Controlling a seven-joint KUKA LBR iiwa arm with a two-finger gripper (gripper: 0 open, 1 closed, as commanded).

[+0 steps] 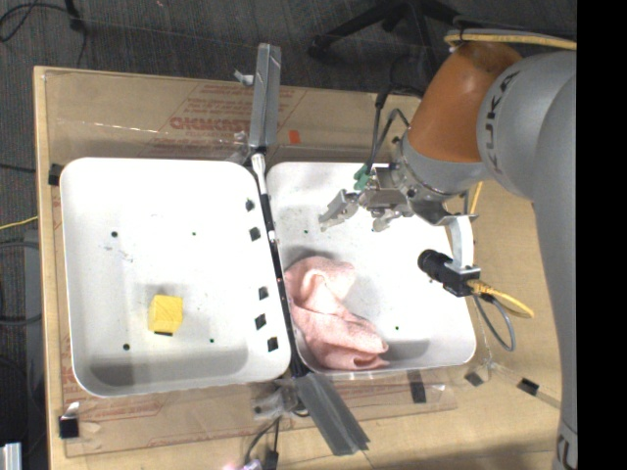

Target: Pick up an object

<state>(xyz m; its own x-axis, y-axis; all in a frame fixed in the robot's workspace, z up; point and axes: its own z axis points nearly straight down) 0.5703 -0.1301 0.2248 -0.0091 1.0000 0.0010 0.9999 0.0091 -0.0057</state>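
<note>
A crumpled pink cloth (331, 311) lies in the right bin (431, 346), against its left wall and reaching toward the front. A small yellow block (166, 314) sits in the left bin (98, 204), toward the front. My gripper (355, 213) hangs above the back part of the right bin, up and to the right of the cloth and apart from it. Its two fingers (336, 207) are spread, so it is open with nothing between them.
A grey metal bar (263, 101) runs along the divide between the bins, and another piece (328, 414) lies at the front. Black clips (263, 294) line the left bin's right wall. A black cylinder with yellow cable (451, 272) hangs off the wrist over the right bin.
</note>
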